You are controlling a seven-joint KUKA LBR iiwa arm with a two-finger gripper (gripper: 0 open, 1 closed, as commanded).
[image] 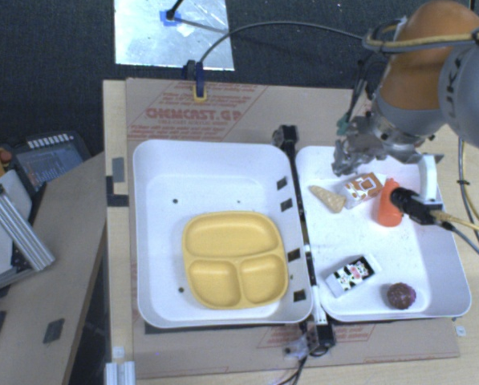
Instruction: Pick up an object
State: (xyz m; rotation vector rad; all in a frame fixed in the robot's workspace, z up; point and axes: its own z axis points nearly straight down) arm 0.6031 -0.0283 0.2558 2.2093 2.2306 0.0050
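My gripper (345, 165) hangs over the back of the right bin (440, 295), just above and left of a small white and orange box (362, 188). A tan wedge (328, 199) lies to the box's left. An orange cylinder (388, 204) stands to the box's right, partly behind a black cable end. Nearer the front lie a black and white patterned box (351, 274) and a dark brown ball (400, 296). Nothing shows between the fingers.
The left bin (155, 175) holds a yellow divided tray (233, 260). A black divider clip strip (297, 215) runs between the bins. A cable (464, 224) trails off to the right across the right bin's edge.
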